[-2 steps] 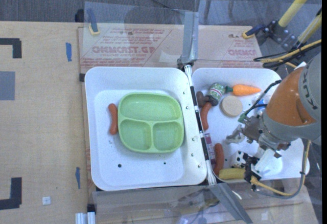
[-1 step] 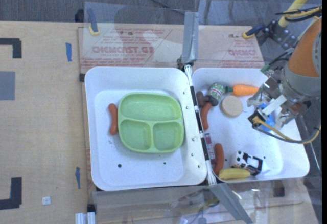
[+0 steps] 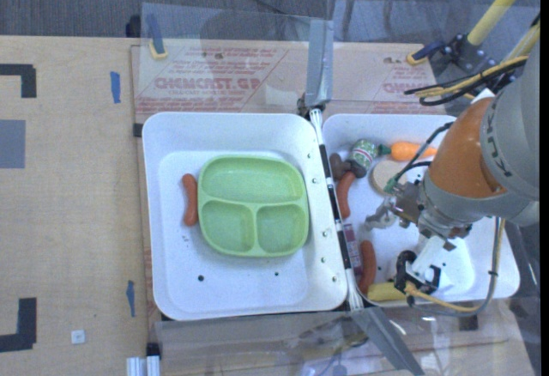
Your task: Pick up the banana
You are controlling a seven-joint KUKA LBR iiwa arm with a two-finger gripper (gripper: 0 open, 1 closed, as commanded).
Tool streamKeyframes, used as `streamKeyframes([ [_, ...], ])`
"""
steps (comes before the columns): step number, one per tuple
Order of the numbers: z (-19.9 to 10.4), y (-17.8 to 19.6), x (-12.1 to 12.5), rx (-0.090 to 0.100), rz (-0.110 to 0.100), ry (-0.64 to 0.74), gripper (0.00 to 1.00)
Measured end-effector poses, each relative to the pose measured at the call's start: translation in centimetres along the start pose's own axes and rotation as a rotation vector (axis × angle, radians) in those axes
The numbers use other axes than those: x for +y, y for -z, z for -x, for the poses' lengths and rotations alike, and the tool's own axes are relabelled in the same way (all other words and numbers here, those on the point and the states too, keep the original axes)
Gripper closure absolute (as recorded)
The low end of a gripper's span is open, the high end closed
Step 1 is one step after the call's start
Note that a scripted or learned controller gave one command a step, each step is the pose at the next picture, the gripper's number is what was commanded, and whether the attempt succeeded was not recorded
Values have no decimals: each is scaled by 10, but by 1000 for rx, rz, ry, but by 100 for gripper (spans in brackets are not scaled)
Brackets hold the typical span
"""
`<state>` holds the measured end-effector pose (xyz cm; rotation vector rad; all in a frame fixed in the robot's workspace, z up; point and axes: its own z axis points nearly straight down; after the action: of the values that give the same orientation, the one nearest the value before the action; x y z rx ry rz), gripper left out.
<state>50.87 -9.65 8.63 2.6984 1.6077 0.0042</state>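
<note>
Camera view: banana (image 3: 384, 291) lies along the bottom edge of the right bin (image 3: 508, 278), lower right of frame. The gripper (image 3: 401, 213) sits just up-frame from it, and honestly I can't tell if it's open or closed.

txt | big red "CHEMCAST GP" on paper-faced sheet (image 3: 210, 81) behind left bin (image 3: 163, 194) | smaller red print, same sheet & right sheet (image 3: 390, 78): too small, illegible | green can (image 3: 363, 153) label: illegible

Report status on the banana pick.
Gripper over right bin. Likely banana at bin's near wall, partly hidden under the wrist, not held. Sausage lies right beside it.
</note>
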Motion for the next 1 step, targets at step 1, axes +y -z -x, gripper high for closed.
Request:
streamKeyframes([
  [1,8,-1,101,-1,-3,-46,0],
])
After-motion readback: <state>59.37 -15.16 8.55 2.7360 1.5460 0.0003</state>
